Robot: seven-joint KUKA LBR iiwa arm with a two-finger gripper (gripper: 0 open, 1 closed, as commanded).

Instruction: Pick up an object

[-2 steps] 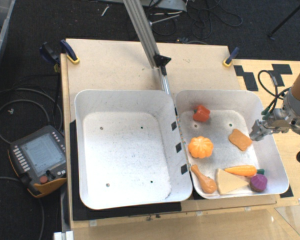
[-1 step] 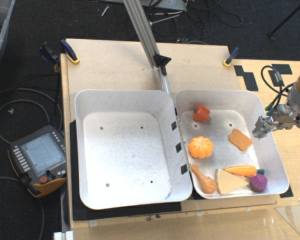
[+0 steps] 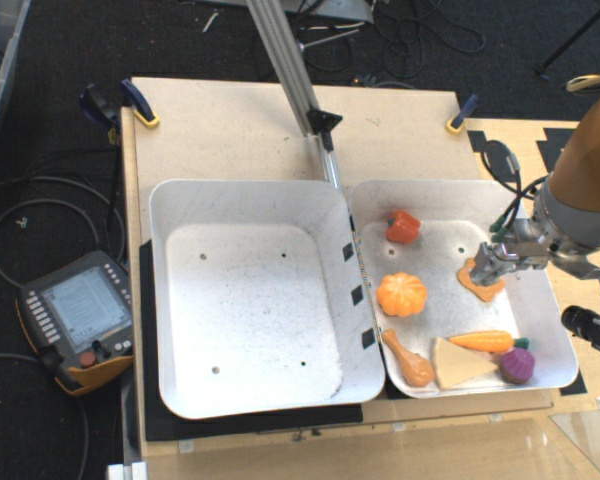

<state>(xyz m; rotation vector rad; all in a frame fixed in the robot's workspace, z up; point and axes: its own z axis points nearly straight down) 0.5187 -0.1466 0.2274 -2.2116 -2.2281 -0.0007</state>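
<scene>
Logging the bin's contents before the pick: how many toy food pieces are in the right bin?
6, perhaps more hidden under the pincer: red pepper, orange pumpkin, flat orange piece beneath the pincer, drumstick, carrot on a cheese wedge, purple piece.

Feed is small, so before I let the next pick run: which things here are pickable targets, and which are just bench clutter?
Job:
gripper
flat orange piece under it
red pepper
orange pumpkin
carrot
purple toy
drumstick
pale wedge

Lying about:
left white bin
handheld pendant
yellow clamps

A robotics lab: teach pendant (image 3: 78,318) on dark floor, loose cables (image 3: 400,23), clamped plywood bench (image 3: 280,128).
</scene>
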